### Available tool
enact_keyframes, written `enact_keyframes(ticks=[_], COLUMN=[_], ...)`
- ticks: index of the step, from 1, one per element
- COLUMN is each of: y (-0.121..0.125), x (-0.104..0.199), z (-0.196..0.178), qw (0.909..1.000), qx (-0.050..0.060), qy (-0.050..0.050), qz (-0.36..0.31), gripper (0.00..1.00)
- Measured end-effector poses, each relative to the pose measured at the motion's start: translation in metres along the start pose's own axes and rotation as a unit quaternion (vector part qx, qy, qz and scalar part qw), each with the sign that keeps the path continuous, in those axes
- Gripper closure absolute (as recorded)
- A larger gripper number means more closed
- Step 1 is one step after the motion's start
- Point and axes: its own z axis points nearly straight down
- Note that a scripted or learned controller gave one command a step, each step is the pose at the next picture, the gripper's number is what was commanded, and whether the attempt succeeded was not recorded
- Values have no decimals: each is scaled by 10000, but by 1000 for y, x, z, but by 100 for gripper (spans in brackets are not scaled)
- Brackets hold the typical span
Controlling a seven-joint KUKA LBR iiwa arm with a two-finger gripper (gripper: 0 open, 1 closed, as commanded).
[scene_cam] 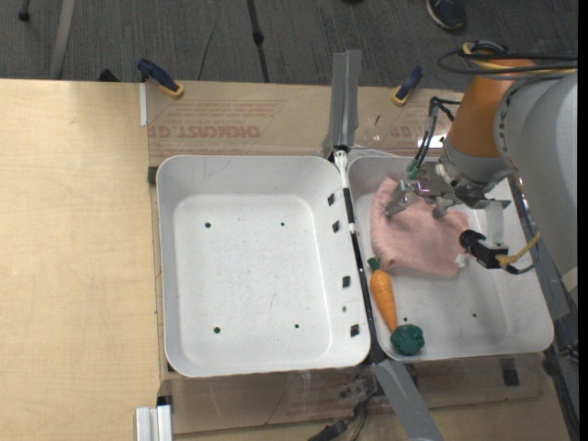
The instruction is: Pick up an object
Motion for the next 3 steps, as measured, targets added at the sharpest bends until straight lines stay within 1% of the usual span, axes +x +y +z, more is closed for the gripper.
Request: enact_keyframes(ticks=[1, 2, 3], y=[0, 0, -121], x=[0, 0, 8], z=[-9, -9, 1], qw=[10000, 10000, 9991], qx=[4, 3, 13], qy=[-12, -12, 7], qz=[-16, -16, -419], gripper=[100, 0, 0])
